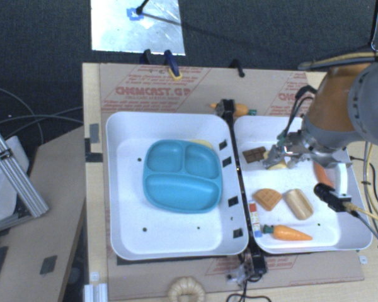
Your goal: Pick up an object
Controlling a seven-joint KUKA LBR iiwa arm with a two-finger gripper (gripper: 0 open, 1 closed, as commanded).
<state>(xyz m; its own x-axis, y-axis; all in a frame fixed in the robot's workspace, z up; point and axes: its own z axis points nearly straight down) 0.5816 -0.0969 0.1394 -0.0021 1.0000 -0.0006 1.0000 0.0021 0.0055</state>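
Observation:
My gripper is low in the right bin, near its back left part. It hovers over a pale yellow piece and sits just right of a brown chocolate bar. Nothing can be seen held in it. Nearer the front lie an orange waffle piece, a tan bread roll and an orange carrot. A red-orange item rests to the right, partly behind the arm.
The left bin holds a blue divided plate with a pale item peeking out behind it. A black divider runs between the bins. A black part with cables juts over the right bin's right side.

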